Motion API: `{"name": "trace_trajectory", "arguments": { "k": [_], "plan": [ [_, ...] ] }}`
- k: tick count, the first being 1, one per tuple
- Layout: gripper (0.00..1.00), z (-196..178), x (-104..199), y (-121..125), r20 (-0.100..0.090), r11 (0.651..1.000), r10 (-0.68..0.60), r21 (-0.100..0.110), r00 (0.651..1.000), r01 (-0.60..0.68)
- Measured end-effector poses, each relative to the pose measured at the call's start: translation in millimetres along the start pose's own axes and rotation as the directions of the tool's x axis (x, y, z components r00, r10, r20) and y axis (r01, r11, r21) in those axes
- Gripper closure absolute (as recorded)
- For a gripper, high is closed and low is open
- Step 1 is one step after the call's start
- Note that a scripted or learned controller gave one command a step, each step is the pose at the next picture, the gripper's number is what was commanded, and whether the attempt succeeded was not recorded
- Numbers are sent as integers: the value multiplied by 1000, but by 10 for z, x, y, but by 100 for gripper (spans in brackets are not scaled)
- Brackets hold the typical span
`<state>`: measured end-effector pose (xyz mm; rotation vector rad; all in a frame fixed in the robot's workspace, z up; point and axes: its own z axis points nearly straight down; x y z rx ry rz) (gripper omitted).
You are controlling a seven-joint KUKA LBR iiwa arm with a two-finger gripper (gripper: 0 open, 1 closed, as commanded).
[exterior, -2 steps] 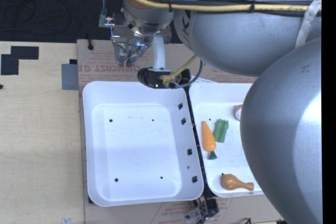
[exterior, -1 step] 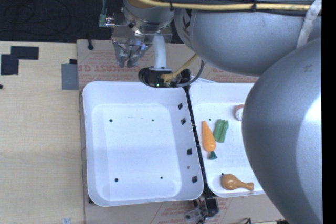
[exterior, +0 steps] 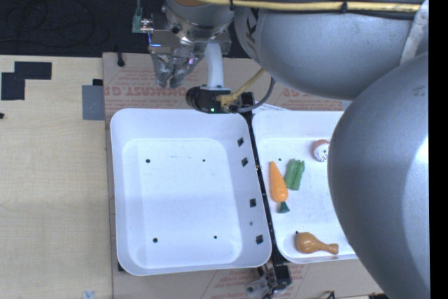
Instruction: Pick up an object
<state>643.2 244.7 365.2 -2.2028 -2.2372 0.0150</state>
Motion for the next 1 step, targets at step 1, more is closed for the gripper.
{"name": "trace_trajectory", "arguments": {
  "k": [1],
  "plan": [
    [100,840,-4,-3,-1,1000,13,3,1000,-13]
  ]
}}
